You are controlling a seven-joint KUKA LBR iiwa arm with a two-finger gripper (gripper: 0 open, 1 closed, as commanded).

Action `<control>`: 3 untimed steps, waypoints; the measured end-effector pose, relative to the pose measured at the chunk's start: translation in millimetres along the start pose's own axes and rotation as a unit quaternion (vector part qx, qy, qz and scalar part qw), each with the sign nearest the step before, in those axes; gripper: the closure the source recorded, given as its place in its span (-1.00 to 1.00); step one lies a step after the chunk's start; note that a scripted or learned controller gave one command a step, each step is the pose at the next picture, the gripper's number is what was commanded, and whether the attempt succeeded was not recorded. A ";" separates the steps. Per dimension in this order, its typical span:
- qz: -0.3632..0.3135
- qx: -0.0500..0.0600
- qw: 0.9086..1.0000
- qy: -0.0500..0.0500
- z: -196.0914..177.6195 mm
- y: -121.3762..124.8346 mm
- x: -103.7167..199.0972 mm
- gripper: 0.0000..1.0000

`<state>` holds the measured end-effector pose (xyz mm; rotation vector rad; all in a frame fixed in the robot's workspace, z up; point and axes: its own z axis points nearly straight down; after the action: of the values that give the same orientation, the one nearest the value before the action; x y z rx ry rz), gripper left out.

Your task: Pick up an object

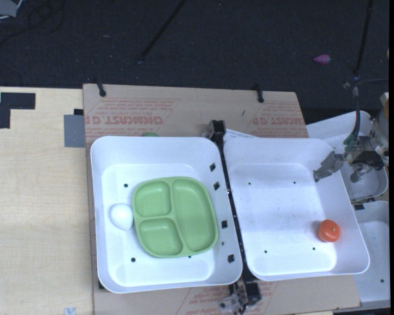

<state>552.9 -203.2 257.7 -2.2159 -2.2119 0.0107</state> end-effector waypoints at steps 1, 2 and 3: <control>-0.001 -0.006 1.000 -0.001 -6.0 2.1 0.1 -1.00; -0.001 -0.003 1.000 0.000 38.3 6.2 -0.3 -1.00; -0.001 -0.002 1.000 0.000 99.7 -0.9 0.6 -1.00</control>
<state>550.7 -202.4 158.0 -2.2166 -2.2161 0.0053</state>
